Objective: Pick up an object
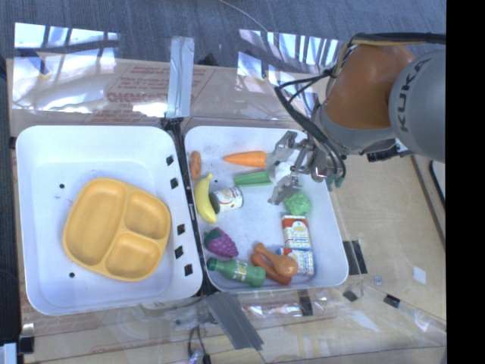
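My gripper hangs over the right bin, near its upper right, with its fingers spread open and nothing between them. One fingertip is beside the tip of an orange carrot. The other fingertip sits just left of a leafy green vegetable. A green cucumber lies just left of the gripper, pointing toward the gap. Further left are a yellow banana and a small can.
Lower in the right bin lie purple grapes, a green bottle, an orange drumstick-like piece and a labelled carton. A small orange item rests by the divider. The left bin holds a yellow compartment tray.
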Controlling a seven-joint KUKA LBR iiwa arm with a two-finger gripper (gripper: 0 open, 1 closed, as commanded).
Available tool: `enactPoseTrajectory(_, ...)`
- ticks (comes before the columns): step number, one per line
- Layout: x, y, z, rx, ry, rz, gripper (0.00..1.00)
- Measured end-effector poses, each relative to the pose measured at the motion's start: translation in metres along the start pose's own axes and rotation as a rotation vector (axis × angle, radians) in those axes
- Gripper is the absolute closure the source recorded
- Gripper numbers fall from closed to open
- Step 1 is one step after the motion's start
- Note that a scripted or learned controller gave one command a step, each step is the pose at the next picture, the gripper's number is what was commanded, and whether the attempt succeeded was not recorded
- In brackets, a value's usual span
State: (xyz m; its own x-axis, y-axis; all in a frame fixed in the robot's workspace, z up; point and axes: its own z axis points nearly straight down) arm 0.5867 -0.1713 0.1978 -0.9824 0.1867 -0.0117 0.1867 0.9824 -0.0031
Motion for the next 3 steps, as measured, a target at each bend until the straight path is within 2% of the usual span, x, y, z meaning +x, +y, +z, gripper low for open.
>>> enactPoseTrajectory(1, -0.037, 0.002, 0.09, -0.002, 0.015, 0.172, 0.0)
enactPoseTrajectory(2, -0.022, 0.077, 0.106, -0.004, 0.013, 0.132, 0.0)
enactPoseTrajectory(3, -0.023, 0.075, 0.105, -0.003, 0.011, 0.135, 0.0)
